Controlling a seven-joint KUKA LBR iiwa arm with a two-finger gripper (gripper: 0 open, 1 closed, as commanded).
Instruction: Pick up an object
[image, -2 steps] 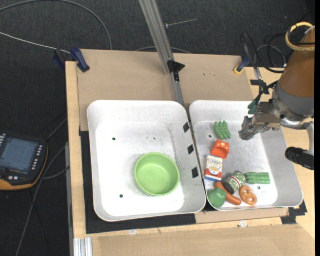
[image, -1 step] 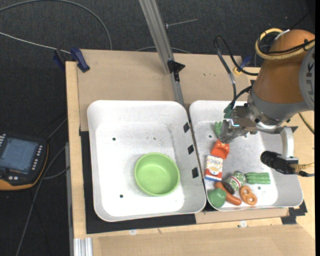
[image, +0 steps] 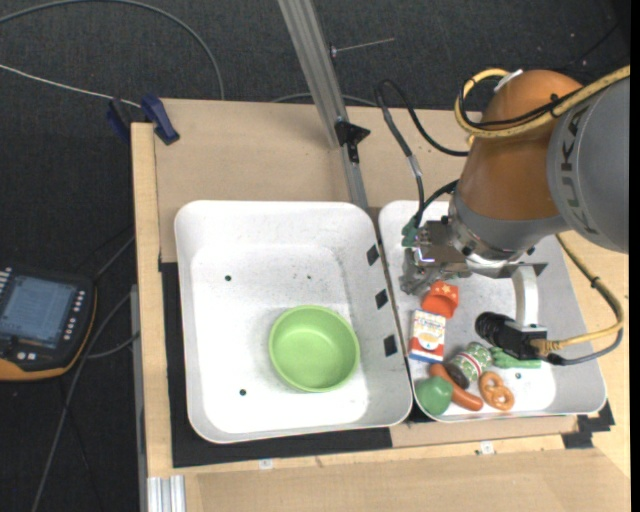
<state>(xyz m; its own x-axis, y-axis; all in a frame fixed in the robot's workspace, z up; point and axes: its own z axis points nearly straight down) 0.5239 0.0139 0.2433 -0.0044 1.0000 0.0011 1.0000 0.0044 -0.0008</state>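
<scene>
Orange-red toy (image: 440, 298), the object I take as the pick target. It lies in the right bin (image: 570, 375), close to that bin's left wall and about midway between its far and near edges. The gripper (image: 424, 262) hangs over the same strip of the bin, on the far side of the toy. The toy shows just past it toward the near edge, so close that I cannot tell whether the two touch. Nor can I tell whether the gripper is spread or pressed together, because the wrist covers it from above, so I do not count the toy as held.

The toy is small and compact, bright orange with a redder patch and an irregular, blocky outline. I read no clear long axis. If it has one, it runs from far edge to near edge, parallel to the left wall.

Just beside it toward the near edge is a white carton (image: 428, 336) with red and blue print, its long side running the same way, slightly tilted. A green round piece (image: 433, 398), a sausage (image: 462, 392) and a pretzel (image: 497, 391) crowd the near-left corner. A green bowl (image: 314, 347) sits in the left bin (image: 250, 250), toward its near edge.

In my judgement the coming move turns on that small offset toward the near edge. The left wall and the carton leave little room on either side of the toy.
</scene>
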